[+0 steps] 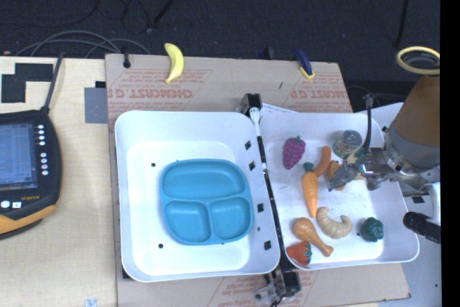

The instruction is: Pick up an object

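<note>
Jaws: I cannot tell how they stand, since my gripper [343, 172] hangs low over the right bin [392, 251], just beside the carrots. Largest is the left bin [144, 133], bearing a blue divided tray [205, 201]. In the right bin, a long orange carrot [310, 192] with a green top lies near the middle, with purple grapes [293, 152] above it, a tan croissant [334, 223] below and a dark green lump [371, 228] near the corner.

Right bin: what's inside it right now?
The right bin holds purple grapes, two carrots, a chicken drumstick, a croissant, a strawberry, a dark green piece and a greyish item. The gripper covers part of the bin floor.
</note>
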`<state>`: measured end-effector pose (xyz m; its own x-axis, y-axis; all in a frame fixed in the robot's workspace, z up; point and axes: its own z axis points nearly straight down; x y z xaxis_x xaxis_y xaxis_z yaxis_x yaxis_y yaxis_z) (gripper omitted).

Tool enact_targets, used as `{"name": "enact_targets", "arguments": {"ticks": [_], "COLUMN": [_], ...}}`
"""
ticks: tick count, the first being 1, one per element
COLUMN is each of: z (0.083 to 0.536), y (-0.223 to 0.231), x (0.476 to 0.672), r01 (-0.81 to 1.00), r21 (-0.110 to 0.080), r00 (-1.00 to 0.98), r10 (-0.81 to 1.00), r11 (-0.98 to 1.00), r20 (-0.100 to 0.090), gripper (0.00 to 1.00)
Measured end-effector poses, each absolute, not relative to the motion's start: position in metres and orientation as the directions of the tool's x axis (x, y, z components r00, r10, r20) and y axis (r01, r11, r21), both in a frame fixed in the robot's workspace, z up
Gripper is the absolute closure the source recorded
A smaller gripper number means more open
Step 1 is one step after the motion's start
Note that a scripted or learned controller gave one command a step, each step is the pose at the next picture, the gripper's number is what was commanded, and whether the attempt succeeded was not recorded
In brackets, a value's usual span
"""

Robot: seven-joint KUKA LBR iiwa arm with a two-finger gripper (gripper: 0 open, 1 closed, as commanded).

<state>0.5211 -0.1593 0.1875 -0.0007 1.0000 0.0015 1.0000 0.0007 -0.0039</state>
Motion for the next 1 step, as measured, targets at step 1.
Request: {"name": "enact_targets", "arguments": {"ticks": [1], "z": [0.0829], "y": [-0.1438], "x": [0.5391], "r01": [1.000], "r21": [-0.002], "r00": [-0.001], "r10": [1.000], "r11": [0.001], "r20": [0.000], "gripper": [0.00]}}
